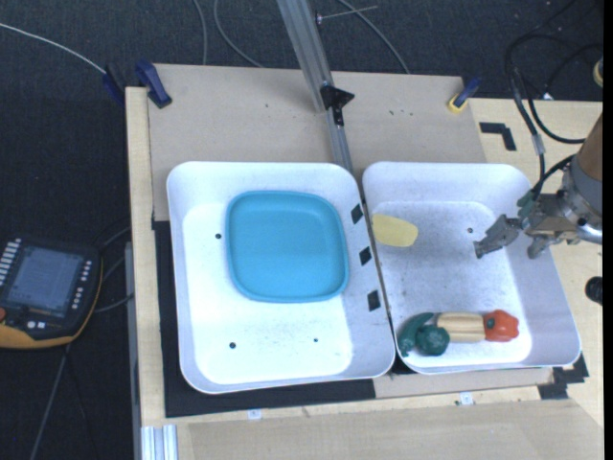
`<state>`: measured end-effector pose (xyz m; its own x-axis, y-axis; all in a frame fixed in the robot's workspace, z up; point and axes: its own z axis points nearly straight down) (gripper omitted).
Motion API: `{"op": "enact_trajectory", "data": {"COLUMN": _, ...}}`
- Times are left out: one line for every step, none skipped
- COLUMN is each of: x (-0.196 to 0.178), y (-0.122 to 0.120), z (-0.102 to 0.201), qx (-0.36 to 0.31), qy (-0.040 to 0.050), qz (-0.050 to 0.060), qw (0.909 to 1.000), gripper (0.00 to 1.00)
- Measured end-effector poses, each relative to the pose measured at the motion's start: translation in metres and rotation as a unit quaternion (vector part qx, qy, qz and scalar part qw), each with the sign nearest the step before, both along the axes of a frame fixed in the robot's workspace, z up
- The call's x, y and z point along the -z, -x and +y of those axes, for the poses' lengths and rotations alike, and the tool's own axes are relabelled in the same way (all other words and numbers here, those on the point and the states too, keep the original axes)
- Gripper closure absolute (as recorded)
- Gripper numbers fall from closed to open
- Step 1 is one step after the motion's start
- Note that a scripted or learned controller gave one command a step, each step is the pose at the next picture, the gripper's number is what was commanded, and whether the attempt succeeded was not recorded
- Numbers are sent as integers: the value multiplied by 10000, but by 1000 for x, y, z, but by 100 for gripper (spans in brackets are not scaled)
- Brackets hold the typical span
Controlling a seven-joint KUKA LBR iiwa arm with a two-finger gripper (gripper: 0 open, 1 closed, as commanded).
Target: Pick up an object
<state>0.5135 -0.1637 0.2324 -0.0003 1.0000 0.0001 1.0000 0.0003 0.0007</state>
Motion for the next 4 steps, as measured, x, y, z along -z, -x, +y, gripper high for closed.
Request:
{"op": "enact_trajectory", "data": {"x": 60, "y": 1, "z": 7, "qx": -2, "qy": -6, "qz": 27, "qw": 10000, "gripper": 0}}
{"op": "enact_trajectory", "data": {"x": 120, "y": 5, "z": 1, "qx": 3, "qy": -6, "qz": 29, "qw": 10000, "gripper": 0}}
{"op": "enact_trajectory", "data": {"x": 137, "y": 5, "z": 1, "qx": 0, "qy": -2, "qz": 8, "qw": 10000, "gripper": 0}}
{"op": "enact_trajectory", "data": {"x": 126, "y": 5, "z": 1, "qx": -1, "qy": -1, "qz": -1, "qw": 10000, "gripper": 100}}
